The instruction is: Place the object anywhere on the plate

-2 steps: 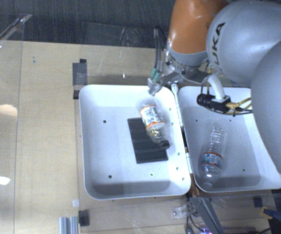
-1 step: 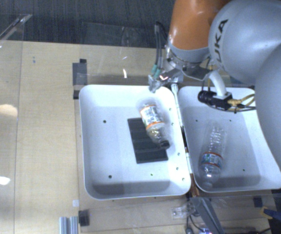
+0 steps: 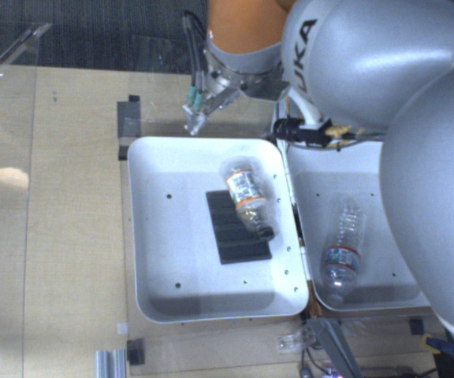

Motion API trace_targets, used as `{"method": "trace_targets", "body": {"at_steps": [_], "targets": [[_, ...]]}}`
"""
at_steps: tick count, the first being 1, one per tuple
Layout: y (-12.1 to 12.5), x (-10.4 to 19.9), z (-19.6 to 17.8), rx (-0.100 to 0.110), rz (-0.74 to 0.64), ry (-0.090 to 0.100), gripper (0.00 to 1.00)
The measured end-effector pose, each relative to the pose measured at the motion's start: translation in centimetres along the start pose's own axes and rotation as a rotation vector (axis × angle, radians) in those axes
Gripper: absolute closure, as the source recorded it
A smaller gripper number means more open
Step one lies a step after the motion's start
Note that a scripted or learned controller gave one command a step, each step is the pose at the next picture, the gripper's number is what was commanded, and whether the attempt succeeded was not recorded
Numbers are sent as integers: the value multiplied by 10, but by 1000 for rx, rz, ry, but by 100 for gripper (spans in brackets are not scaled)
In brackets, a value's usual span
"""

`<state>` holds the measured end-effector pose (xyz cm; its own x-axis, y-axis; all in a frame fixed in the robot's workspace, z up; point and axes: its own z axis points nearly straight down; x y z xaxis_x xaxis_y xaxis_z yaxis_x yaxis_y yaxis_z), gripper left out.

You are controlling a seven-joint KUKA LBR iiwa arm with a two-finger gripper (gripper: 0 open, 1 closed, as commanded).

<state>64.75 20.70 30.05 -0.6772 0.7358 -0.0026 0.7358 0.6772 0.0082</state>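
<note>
The bins [image 3: 152, 235] looked smooth white plastic, the bottles [image 3: 248, 191] clear glossy plastic, the plate [image 3: 235, 239] matt black, the bench [image 3: 53, 235] pale wood.

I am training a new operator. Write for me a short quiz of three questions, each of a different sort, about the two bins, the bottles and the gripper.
1. True or false: the small bottle with the orange label lies partly on the black plate in the left bin.
2. Multiple choice: where does the clear bottle lie? A) on the black plate B) in the right bin C) on the bench outside the bins
3. Fill in: the gripper hangs above the far ____ of the left bin.

Key: 1 true; 2 B; 3 rim
</note>
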Motion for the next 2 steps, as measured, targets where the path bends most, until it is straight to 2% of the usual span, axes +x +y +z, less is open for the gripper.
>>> {"method": "trace_targets", "body": {"at_steps": [1, 2], "targets": [[-31, 37, 120, 3, -67, 2, 100], [-38, 65, 65, 0, -173, 1, 100]]}}
